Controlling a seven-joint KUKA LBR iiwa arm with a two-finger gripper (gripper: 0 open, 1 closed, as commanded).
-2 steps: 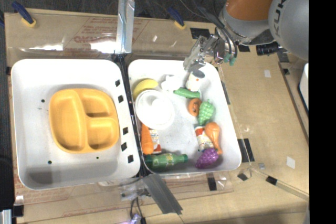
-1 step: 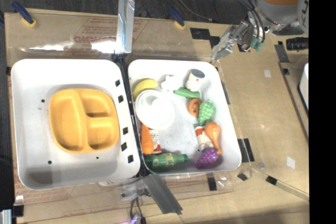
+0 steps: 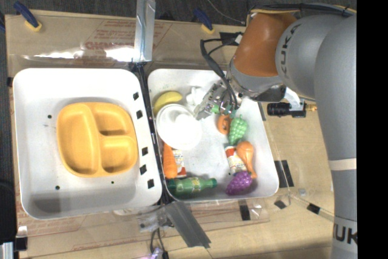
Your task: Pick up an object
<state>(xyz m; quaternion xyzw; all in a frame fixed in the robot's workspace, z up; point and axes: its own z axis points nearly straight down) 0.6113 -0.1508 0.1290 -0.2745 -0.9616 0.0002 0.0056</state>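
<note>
My hand [image 3: 209, 105] hovers over the round white plastic bowl [image 3: 179, 126], grip state unclear (nothing visibly held), so descending comes next.

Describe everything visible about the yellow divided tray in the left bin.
The yellow tray looks like moulded plastic with rounded corners and a raised rim. Ridges split it into three wells: one long well on its left side and two smaller ones on its right. It lies flat and right side up, slightly rotated, near the middle of the left white bin, resting on the bin's floor. Its wells hold no items, and it touches none of the bin's walls.
</note>
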